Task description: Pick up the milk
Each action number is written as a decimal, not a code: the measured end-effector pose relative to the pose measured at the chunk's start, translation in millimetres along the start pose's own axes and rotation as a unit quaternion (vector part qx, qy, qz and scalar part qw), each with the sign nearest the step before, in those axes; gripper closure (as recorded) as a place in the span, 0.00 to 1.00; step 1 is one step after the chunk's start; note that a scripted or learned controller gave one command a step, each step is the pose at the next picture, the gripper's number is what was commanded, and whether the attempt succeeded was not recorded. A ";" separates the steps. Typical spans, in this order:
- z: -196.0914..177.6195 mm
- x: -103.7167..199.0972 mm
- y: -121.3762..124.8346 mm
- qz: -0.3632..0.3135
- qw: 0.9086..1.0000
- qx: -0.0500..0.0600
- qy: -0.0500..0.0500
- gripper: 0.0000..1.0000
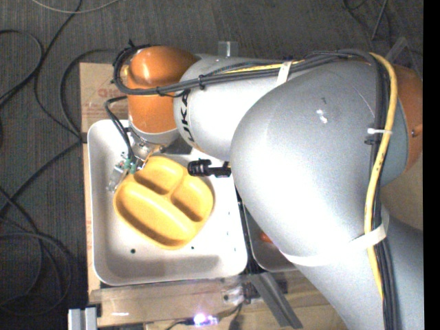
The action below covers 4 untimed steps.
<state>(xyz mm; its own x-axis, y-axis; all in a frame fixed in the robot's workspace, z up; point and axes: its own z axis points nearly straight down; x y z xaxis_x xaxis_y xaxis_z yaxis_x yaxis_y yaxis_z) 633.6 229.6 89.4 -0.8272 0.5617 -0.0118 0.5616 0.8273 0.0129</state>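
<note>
The big grey arm [302, 136] reached over the left white bin [103, 253]. Its gripper [122, 169] hung low by a yellow divided plate [165, 201] lying in that bin. I could not tell the gripper's state, and I could not make out any milk.

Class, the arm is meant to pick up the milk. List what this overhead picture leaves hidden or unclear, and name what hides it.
1. The milk: nothing in the camera view can be identified as it.
2. The pincer: tucked under the orange wrist band, too small to read.
3. The right bin: mostly covered by the grey arm.
4. The left bin: its upper part is hidden by the arm, its floor partly by the yellow divided tray.
</note>
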 end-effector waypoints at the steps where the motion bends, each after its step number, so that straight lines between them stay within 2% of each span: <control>1: -1.5 15.1 -27.4 -0.050 0.999 -0.008 0.003 0.00; 2: -15.9 -11.1 12.9 -0.069 0.998 0.007 0.010 0.00; 3: -0.4 63.3 -34.9 -0.138 0.990 0.001 0.004 0.00; 4: -10.0 63.8 -32.9 -0.137 0.991 -0.003 0.005 1.00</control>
<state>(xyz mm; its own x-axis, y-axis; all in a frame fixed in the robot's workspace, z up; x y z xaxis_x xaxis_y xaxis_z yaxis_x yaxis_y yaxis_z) 562.1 238.2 98.3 -0.9485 0.3168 -0.0062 0.3167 0.9484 0.0156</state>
